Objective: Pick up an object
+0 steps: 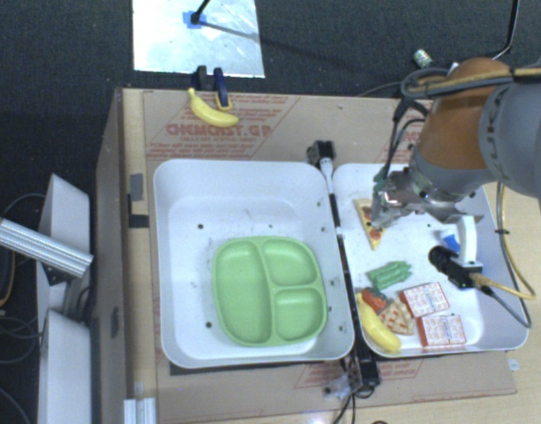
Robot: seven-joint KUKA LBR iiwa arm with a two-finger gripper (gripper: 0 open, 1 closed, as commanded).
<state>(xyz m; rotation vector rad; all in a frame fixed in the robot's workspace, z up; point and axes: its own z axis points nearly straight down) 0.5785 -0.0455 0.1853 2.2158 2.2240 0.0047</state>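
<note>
In the right bin (508, 329), nearest the camera, a yellow banana-like piece (380, 329) lies beside two red-and-white cards (433, 314). Just beyond them rests a green bundle (389, 275). Farther back in the same bin lies a pizza slice (370, 222), with the gripper (386, 203) directly over it; whether it is open or clamped cannot be told. Left of that bin sits a green divided plate (268, 290).

My arm (508, 140) is grey and rounded, with an orange band (460, 117) above the wrist and dark cables (429, 82) along it.
</note>
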